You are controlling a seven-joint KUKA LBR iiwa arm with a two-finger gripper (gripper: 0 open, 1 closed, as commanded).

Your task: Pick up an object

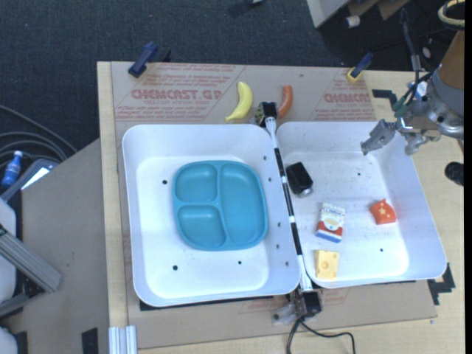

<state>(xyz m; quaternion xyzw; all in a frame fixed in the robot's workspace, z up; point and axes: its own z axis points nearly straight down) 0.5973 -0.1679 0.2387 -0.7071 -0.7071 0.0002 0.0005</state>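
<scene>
Over the right bin's [424, 220] far edge, the gripper [391, 137] hangs with fingers spread wide, holding nothing. Nearest is the orange object [383, 212], lying toward six o'clock from it on the bin floor, compact, with no clear long axis.

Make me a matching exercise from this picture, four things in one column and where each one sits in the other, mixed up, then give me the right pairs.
Things:
1. blue divided plate
2. banana
3. black object
4. cheese wedge

Places:
A. near corner of the right bin, by the divider
B. on the board behind the bins
C. middle of the left bin
D. right bin, against the divider, towards the far side

Pairs: 1-C, 2-B, 3-D, 4-A
</scene>
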